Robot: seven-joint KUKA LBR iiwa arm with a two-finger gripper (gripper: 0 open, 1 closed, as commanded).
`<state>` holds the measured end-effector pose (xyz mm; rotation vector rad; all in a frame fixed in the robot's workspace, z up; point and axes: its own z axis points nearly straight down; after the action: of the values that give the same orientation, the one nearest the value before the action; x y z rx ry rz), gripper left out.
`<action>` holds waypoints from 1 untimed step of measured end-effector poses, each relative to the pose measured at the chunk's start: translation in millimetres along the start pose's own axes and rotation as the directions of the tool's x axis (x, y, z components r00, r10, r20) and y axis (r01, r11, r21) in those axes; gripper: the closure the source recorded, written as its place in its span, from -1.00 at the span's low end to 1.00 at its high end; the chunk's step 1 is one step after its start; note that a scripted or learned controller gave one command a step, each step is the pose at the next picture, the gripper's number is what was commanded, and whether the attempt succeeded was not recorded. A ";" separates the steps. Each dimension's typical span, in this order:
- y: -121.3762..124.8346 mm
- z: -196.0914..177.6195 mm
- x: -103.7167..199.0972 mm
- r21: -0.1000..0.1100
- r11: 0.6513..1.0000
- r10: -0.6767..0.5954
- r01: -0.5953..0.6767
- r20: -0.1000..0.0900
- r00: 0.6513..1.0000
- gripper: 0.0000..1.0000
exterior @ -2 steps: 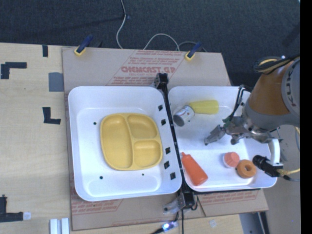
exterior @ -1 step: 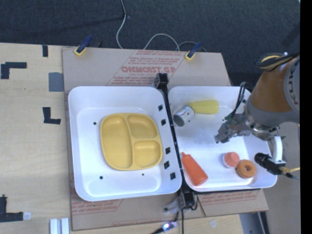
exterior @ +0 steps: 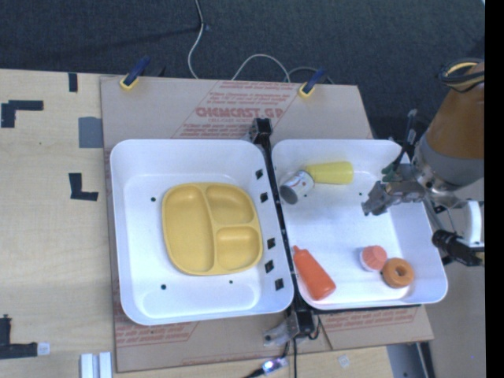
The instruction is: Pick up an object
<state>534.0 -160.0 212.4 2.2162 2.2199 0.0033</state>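
Reaching in from the right, the grey arm point(exterior: 461, 144) with its orange band hangs over the right bin point(exterior: 409, 235), and its tool point(exterior: 376, 203) sits low above the bin's upper right part, over bare white floor. Whether the tool is released or clenched cannot be told from this slanted view; nothing shows between its tips. Several candidates for picking lie in that right bin: a yellow cylinder point(exterior: 329, 172) lies on its side near the far wall, with a small grey can point(exterior: 296, 186) just beside its left end, close to the divider between the bins. An orange bottle-shaped piece point(exterior: 313, 273) lies tilted in the near left corner. A pink round piece point(exterior: 373, 257) and a brown doughnut point(exterior: 398, 273) rest just beside each other near the near right corner, below the tool and apart from it. The left bin point(exterior: 138, 211) holds a yellow divided plate point(exterior: 211, 228) with three compartments, lying flat near its middle. Both bins stand side by side on a brown cardboard sheet point(exterior: 236, 109) fixed at its far edge by two blue-and-yellow clamps point(exterior: 135, 72), on the wooden bench point(exterior: 39, 235). A white cable point(exterior: 260, 60) loops over the far edge of the cardboard.
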 end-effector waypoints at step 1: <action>0.8 -15.0 0.2 0.004 1.000 0.000 0.000 -0.001 1.000 1.00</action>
<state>534.7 -159.8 227.4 2.2191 2.2219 0.0006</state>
